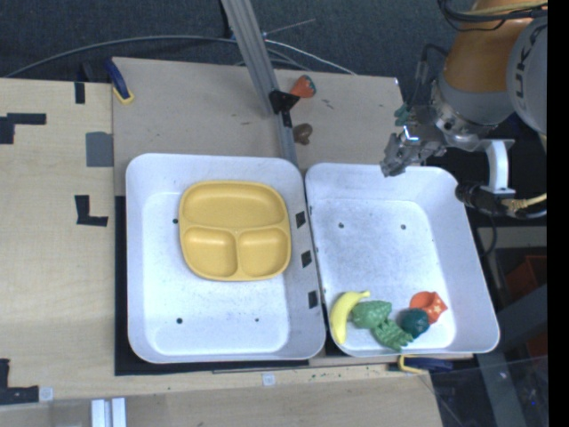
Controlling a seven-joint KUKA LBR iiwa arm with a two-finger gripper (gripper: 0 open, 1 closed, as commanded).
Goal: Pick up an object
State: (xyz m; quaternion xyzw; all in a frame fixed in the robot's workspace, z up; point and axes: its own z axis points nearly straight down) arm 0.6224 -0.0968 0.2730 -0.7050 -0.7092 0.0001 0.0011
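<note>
Toy banana (343, 313), crowded against neighbouring toys at the right bin's (462, 238) near edge, risks a slipped grasp; gripper (396, 160) state indiscernible.

The arm (498, 52) has an orange band and grey shell, black cables looping over it, and a dark metal gripper (397, 160).

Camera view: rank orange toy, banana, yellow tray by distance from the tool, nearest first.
Measured from the tool at the right bin's far edge:
1. Orange toy, right bin, near right corner.
2. Banana, right bin, near left corner; only slightly farther.
3. Yellow tray, left bin.
</note>
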